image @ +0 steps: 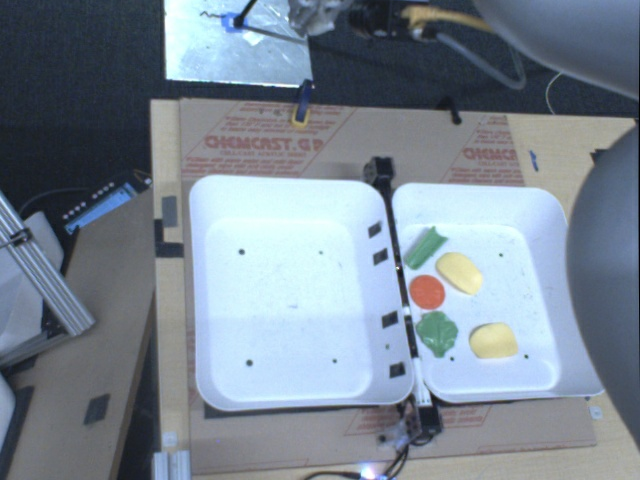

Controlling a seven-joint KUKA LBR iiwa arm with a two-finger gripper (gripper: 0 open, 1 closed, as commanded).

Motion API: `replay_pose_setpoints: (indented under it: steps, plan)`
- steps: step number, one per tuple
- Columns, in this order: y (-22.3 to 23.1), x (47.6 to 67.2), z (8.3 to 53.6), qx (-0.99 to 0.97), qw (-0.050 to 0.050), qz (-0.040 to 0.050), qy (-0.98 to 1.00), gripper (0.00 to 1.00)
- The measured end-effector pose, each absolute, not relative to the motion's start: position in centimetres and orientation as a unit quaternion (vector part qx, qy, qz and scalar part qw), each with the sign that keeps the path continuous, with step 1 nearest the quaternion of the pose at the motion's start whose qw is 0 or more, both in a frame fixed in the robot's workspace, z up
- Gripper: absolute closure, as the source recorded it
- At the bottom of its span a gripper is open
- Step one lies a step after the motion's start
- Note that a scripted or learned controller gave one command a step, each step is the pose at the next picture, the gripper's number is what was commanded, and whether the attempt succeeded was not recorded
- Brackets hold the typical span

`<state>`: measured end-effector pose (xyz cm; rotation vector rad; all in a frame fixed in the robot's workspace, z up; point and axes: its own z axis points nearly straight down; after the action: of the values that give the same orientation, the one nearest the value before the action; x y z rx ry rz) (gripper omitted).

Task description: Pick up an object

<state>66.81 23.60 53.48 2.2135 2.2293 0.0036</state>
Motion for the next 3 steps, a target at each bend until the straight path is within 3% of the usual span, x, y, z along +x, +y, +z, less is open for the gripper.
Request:
replay_pose_setpoints:
  steps: [2, 3]
  plan:
    - [23.5, 49.8, 53.7, 0.704, -0.001, 0.0011, 0.710, 1.00]
    - [23.4, 48.6, 53.5, 0.705, 0.000, 0.0006, 0.709, 1.00]
